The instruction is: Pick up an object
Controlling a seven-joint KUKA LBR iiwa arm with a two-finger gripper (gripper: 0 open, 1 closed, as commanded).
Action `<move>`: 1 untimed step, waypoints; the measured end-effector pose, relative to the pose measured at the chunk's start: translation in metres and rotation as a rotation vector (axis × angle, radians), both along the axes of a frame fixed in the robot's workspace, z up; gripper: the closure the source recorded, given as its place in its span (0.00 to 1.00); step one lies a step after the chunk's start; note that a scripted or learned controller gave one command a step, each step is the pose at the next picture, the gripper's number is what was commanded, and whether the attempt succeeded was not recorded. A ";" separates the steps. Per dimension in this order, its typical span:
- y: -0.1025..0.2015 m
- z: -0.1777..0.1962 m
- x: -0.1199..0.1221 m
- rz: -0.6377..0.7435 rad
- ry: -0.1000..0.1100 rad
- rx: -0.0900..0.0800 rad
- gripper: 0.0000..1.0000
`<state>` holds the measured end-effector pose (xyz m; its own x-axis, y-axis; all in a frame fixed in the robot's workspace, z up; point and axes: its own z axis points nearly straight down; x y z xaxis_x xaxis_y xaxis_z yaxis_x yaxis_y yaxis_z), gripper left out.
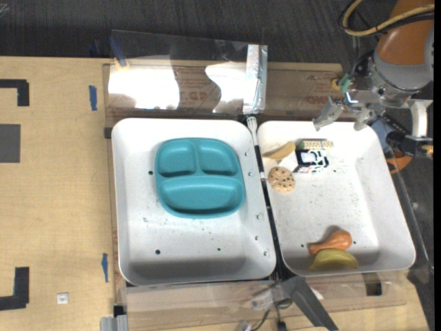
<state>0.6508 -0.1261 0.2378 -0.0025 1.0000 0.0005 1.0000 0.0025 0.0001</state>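
We see no single thing picked out, so we take the loose items in the right bin (386, 205) as the candidates. Using that bin as our landmark: a cookie (281, 178) lies near its left wall, toward the far end. Just beyond the cookie, at the far left corner, sits a pale wedge (279, 149). Beside the wedge, along the far wall, lies a small packet (313, 156) with dark and white print. At the near wall of the bin, an orange toy (331, 241) rests touching a yellow-green piece (333, 258).

The gripper (344, 115) hangs above the bin's far right corner, over the rim, well apart from all of these items. Its two fingers (325, 118) are spread with nothing between them, so we read it as released. The arm (406, 43) rises from it toward the upper right.

Left of the right bin sits the left bin (131, 205), holding a teal tray (200, 176) with three compartments. Behind both bins stands a clear sheet (186, 81).
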 end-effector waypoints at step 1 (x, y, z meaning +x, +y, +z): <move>0.011 -0.078 -0.075 -0.021 0.005 0.000 0.00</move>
<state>0.5760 -0.1147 0.1598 0.0189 0.9998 0.0006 0.9998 -0.0189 -0.0052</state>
